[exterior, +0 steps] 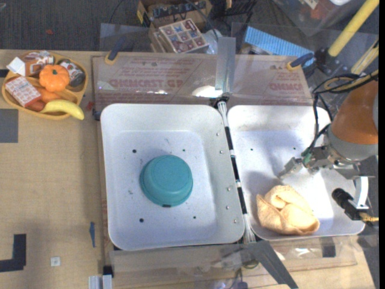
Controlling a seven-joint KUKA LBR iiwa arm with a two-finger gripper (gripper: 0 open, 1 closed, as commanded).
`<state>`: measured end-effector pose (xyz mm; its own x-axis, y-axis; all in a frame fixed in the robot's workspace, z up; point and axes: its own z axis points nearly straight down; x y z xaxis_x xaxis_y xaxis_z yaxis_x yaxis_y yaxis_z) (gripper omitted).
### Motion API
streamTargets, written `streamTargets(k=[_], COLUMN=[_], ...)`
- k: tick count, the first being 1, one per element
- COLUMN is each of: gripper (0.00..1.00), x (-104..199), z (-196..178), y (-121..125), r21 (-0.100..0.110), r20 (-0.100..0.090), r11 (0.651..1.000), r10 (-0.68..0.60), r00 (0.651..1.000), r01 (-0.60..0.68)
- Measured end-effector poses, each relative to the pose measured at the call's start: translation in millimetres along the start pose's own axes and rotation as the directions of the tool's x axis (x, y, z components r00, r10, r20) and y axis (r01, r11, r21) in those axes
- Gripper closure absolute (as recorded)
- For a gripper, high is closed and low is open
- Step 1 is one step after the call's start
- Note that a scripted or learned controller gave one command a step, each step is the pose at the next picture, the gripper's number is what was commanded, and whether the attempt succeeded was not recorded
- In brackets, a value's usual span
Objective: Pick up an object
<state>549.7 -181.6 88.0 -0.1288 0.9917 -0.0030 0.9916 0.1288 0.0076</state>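
A teal bowl [166, 180] lies upside down in the middle of the left bin [120, 125]. A crumpled pale yellow cloth-like item [286, 210] rests at the front of the right bin [264, 125]. My gripper [293, 164] reaches in from the right and hangs over the right bin's middle, just above and behind the yellow item, not touching it. Nothing shows in its grasp.
A yellow dish [42, 89] with toy food, among it a banana and a small pumpkin, sits on the bench at far left. Clear plastic panels [162, 80] stand behind both bins. Boxes and clutter lie beyond them.
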Motion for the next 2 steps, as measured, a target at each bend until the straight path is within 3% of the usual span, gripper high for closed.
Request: streamTargets(k=[1,2], gripper=[0.00,0.00], x=[55.6,64.3], z=[-0.8,-80.4], y=[-42.6,-6.6], r21=[-0.001,0.005], r20=[-0.003,-0.003], r11=[0.971,0.980], r10=[-0.238,-0.199], r00=[0.971,0.980], r01=[0.238,0.199])
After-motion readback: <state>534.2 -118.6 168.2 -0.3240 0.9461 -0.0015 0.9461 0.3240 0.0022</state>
